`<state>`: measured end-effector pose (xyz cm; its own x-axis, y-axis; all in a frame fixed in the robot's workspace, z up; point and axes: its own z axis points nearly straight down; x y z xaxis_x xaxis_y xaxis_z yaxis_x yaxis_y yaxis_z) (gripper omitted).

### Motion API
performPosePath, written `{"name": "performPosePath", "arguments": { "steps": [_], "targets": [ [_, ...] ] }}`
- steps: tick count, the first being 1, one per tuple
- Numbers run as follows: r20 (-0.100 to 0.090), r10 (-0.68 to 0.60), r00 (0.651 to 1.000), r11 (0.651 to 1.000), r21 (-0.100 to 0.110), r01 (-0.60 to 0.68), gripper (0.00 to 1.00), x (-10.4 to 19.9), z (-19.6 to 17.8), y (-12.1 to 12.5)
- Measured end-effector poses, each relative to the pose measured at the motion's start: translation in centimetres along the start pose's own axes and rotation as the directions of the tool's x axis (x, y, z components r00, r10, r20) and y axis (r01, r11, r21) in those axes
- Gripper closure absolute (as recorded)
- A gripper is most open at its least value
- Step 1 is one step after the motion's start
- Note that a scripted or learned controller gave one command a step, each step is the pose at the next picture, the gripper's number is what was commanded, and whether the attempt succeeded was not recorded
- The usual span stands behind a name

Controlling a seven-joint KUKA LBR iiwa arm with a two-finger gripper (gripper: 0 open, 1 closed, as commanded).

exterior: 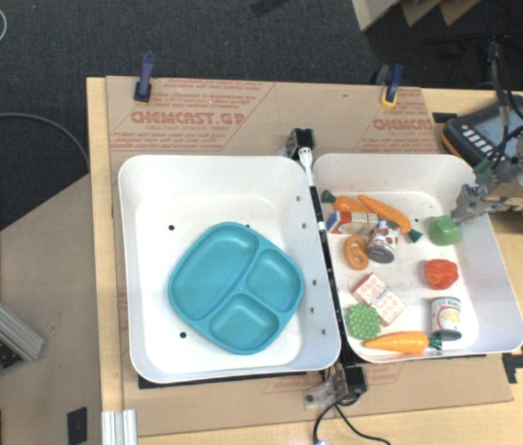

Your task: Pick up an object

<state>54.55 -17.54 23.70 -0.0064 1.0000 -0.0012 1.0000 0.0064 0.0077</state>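
White plastic is forming the two shallow bins: the left white bin [141, 248] is holding a teal three-compartment plastic tray [235, 287], and the right white bin [493, 248] is carrying small toy foods. The grey arm's two-finger gripper [470, 202] is hovering at the right bin's far right side, just beside a green round toy [445, 231]; whether it is clenched or released, I cannot tell. Nearby are lying a red round toy [441, 273], an orange plastic carrot [397, 343] and a small labelled can [446, 317].
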Motion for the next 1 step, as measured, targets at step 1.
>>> {"name": "performPosePath", "arguments": {
  "steps": [1],
  "targets": [
    [0.0, 0.01, 1.0, 1.0, 0.008, -0.01, 1.0, -3.75, -0.93, -3.36]
  ]
}}
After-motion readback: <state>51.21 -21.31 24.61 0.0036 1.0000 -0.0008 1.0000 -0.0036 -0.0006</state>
